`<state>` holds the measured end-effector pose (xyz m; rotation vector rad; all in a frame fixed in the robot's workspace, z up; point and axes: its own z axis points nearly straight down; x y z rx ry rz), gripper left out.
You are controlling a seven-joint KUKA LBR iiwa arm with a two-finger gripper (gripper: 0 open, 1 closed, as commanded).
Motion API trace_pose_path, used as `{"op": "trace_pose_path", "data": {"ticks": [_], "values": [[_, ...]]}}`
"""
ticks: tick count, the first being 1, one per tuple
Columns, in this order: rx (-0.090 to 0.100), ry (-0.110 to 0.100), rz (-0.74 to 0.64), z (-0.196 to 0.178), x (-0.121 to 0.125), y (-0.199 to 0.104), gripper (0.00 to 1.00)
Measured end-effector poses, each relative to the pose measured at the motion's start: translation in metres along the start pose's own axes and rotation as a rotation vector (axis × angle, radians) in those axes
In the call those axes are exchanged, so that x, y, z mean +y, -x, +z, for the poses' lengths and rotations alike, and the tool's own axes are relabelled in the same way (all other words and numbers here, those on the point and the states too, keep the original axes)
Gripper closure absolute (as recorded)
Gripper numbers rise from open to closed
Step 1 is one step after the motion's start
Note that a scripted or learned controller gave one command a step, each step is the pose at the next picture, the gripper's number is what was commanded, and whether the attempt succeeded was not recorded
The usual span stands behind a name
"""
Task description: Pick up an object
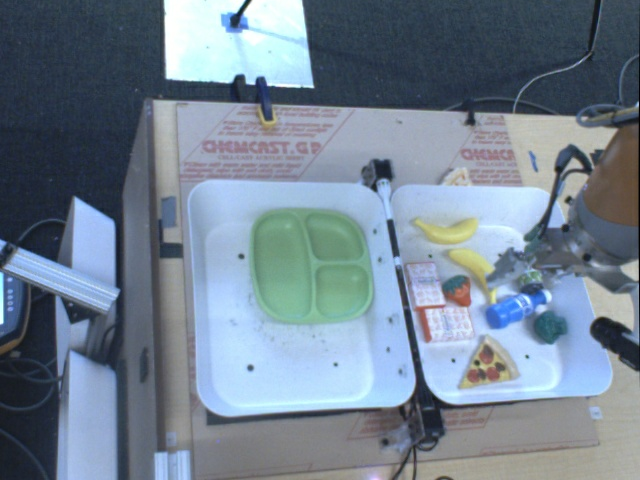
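Observation:
The right bin (575,373) holds several toy items. A yellow banana (447,230) lies at its back, and a second banana (470,265) lies just in front of that. Near the bin's left side are a strawberry (458,289) and two red-and-white boxes (424,283) (447,323). A blue bottle (515,308), a dark green piece (549,325) and a pizza slice (489,364) sit toward the front. My gripper (518,264) hangs low over the bin, just above the blue bottle and right of the second banana. Nothing is visibly held in it.
The left bin (225,368) holds a green divided plate (310,266). A metal divider (398,268) runs between the two bins. The arm (610,203) comes in over the right bin's right wall. A black part (615,340) sticks in at the right edge.

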<state>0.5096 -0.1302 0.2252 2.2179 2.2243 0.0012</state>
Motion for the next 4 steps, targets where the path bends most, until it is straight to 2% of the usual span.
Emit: {"op": "trace_pose_path", "data": {"ticks": [1, 2, 3, 4], "values": [[-0.002, 0.012, 0.000, 0.136, 0.033, -0.014, 0.00], [-0.002, 0.010, 0.000, 0.136, 0.075, -0.023, 0.00], [0.002, -0.016, 0.006, 0.138, 0.149, -0.019, 0.00], [0.001, -0.031, 0.002, 0.131, 0.145, -0.017, 1.00]]}}
